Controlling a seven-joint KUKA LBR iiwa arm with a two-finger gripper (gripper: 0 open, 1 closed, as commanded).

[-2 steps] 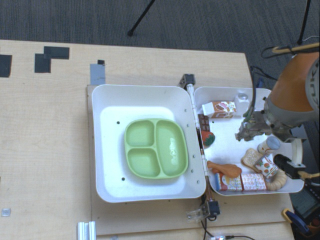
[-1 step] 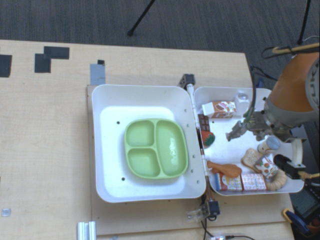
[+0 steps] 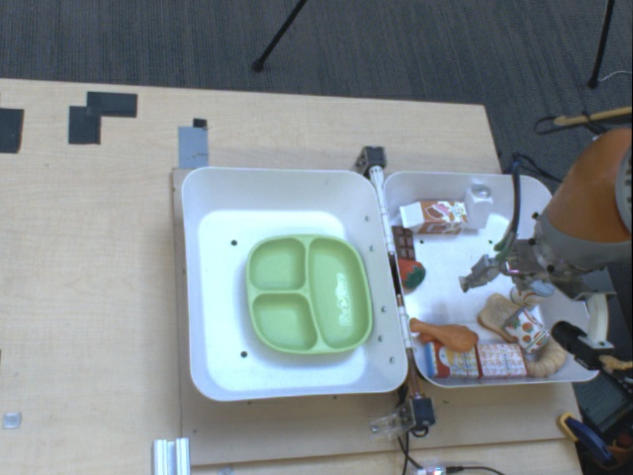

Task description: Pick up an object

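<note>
The gripper (image 3: 482, 273) hangs over the right bin (image 3: 450, 191), fingers spread and holding nothing, above the toys (image 3: 514, 320).

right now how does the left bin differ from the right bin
The left bin holds one thing, a green divided plate lying flat in its middle; the right bin holds a scatter of small toy food items and cartons. The gripper sits over the right bin, while nothing reaches over the left bin. The left bin looks wider in this view. Both are shallow, white, and sit side by side.
</note>
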